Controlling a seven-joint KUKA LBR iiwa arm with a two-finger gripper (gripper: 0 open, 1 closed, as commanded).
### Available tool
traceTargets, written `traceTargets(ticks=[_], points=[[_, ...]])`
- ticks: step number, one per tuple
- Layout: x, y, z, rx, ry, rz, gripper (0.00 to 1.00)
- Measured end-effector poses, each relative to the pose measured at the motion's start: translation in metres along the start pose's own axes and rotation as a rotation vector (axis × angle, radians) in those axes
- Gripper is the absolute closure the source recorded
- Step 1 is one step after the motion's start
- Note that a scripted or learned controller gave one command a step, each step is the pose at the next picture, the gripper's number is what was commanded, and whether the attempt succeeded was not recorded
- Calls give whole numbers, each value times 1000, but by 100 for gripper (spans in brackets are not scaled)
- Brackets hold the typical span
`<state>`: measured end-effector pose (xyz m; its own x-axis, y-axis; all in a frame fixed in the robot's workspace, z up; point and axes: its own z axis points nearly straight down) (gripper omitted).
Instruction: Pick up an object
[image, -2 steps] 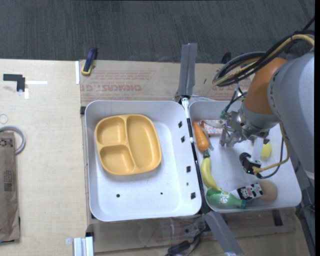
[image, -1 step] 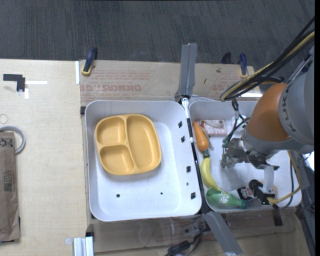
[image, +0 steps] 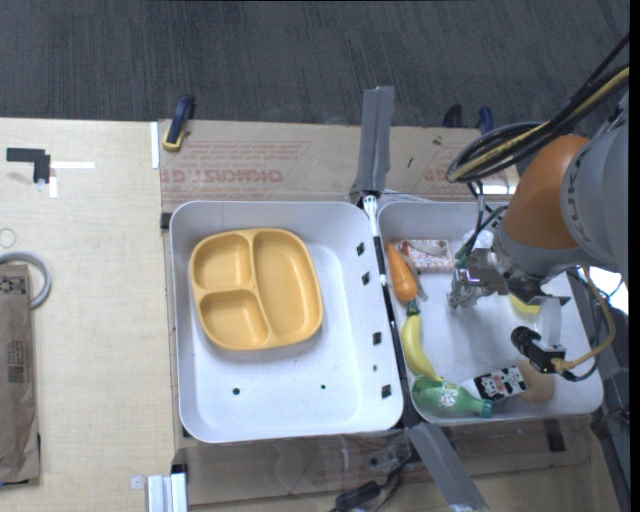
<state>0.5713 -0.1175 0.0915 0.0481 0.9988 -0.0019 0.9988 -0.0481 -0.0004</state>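
Green bottle (image: 447, 397) lies against right bin (image: 575, 405) front rim; banana (image: 413, 345) and carrot (image: 401, 275) hug left wall. Gripper (image: 464, 293) over bare centre floor, finger state indeterminable.

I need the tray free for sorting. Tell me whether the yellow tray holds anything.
Empty. The yellow tray lies flat in the left bin, and all three of its compartments show bare yellow.
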Motion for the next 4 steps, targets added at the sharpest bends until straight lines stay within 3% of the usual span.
traceTargets(ticks=[1,2,3,4], points=[[3,65,3,24,3,-107,100],[-41,76,-91,-2,-1,-198,100],[-31,90,-106,-3,-2,-493,100],[-55,91,-175,-3,-2,-563,100]])
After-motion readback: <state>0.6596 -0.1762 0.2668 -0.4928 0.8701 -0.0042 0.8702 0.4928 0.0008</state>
